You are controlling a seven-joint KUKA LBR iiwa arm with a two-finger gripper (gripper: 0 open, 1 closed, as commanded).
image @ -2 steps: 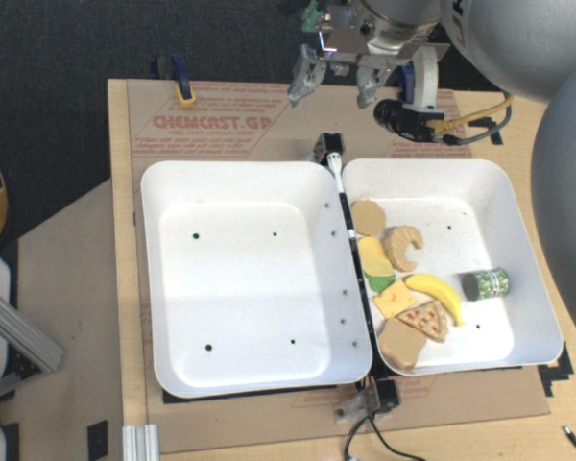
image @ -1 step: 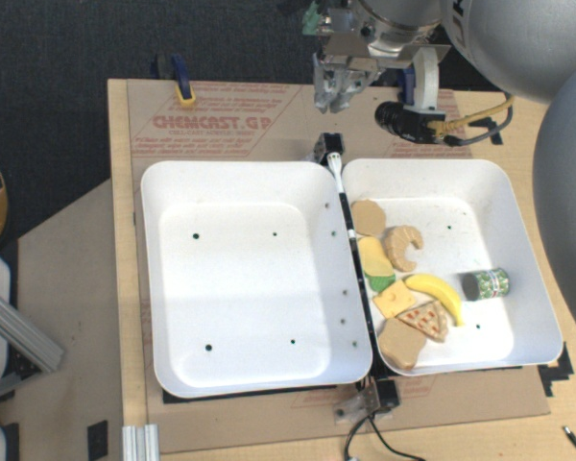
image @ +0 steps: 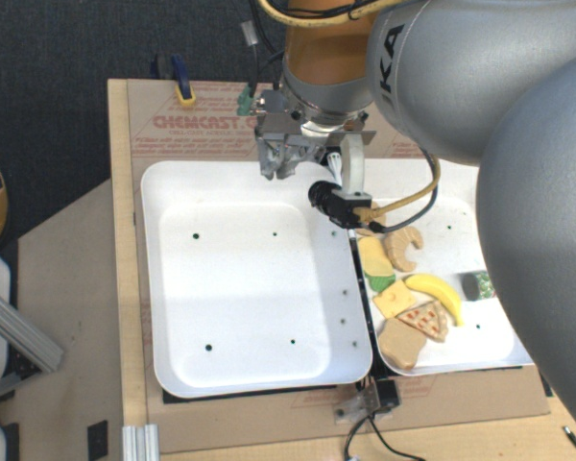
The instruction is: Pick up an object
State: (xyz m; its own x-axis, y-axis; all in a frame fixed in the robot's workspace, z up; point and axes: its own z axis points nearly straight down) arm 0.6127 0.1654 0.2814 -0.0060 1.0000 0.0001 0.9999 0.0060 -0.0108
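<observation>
Camera view: tool [image: 286,157] hovers above the left bin's [image: 173,257] far rim, grip unclear; banana [image: 436,293] lies well off, right and nearer.

Brown cardboard sheet [image: 202,111] printed CHEMCAST under the bins, blue-and-yellow clamp [image: 182,80] at its upper-left edge, aluminium rail [image: 19,329] at lower left

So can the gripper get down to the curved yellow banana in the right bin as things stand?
Probably yes. The curved yellow banana lies on top of the pile in the right bin, nothing covering it, and the gripper hangs over the bins' far edge.
</observation>
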